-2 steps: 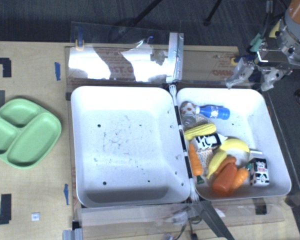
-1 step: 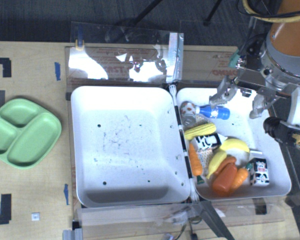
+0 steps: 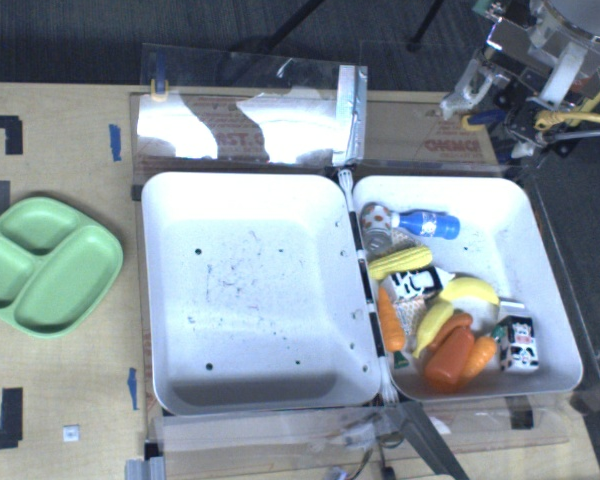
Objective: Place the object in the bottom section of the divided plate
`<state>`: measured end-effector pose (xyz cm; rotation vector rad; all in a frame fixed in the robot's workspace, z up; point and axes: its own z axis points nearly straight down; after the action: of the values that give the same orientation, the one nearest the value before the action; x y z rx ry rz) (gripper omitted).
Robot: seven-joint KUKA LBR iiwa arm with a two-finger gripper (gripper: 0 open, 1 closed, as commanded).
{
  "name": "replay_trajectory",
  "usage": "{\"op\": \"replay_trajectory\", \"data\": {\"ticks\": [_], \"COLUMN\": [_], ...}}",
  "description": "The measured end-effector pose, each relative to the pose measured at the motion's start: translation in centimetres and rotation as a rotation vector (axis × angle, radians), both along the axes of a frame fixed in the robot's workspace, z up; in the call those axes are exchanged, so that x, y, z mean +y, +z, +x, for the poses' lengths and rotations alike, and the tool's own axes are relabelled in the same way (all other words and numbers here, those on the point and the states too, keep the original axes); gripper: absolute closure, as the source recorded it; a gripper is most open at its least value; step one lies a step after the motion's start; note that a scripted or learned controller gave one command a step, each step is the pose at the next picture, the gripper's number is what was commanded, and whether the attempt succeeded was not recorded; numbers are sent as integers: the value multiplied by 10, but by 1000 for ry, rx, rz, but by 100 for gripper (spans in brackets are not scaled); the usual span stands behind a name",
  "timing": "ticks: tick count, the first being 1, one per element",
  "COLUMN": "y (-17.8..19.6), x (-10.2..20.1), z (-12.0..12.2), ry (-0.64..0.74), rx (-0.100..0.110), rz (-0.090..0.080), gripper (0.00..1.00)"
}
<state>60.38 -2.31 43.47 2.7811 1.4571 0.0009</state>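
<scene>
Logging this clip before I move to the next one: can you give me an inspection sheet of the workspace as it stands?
Surface: wooden bench bearing two white bins; left bin shows scuff marks.
Job's things: green divided plate on the bench left of the bins; no object in its sections.
Clutter: right bin holds a blue-capped bottle, corn cob, banana, carrot, orange pepper-like toy, small cow-print carton.
Grippers: gripper above the right bin's far edge, holding nothing visible.
Cables: yellow and dark wires by the wrist.
Surroundings: dark floor, clear panel behind bins.
</scene>
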Motion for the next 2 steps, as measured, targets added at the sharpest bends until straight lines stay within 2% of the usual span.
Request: {"op": "replay_trajectory", "data": {"ticks": [1, 2], "y": [-68, -9], "x": [19, -8], "z": [-90, -26], "ry": [-201, -440], "rx": [5, 1], "rz": [2, 1], "gripper": [0, 0]}}
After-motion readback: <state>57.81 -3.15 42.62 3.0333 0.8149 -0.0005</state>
